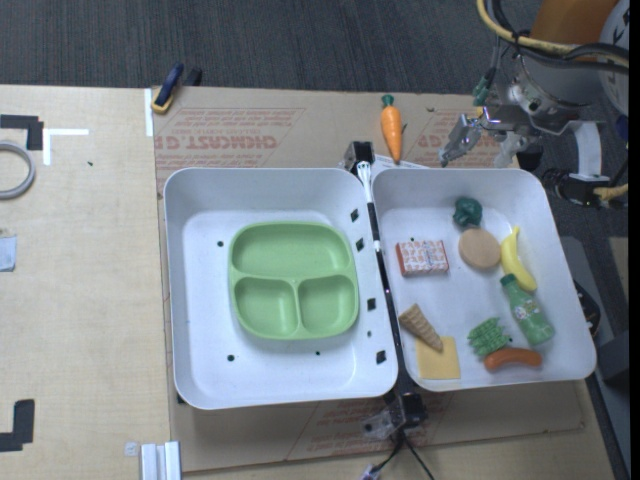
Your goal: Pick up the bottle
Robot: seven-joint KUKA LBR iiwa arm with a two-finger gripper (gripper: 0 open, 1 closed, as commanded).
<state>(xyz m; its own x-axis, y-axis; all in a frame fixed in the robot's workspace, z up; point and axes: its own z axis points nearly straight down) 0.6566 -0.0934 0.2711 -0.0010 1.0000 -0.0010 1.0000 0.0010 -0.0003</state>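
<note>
The gripper, fingers spread and holding nothing, is hovering above the right bin's far edge, with the green bottle lying well below it.

Grey arm with a broad orange band above the wrist; yellow and black cables loop beside the band; silvery metal gripper.

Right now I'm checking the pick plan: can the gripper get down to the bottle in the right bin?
Probably yes. The gripper hovers beyond the bin's far rim with nothing above the bottle. The banana and sausage crowd its ends, though.
</note>
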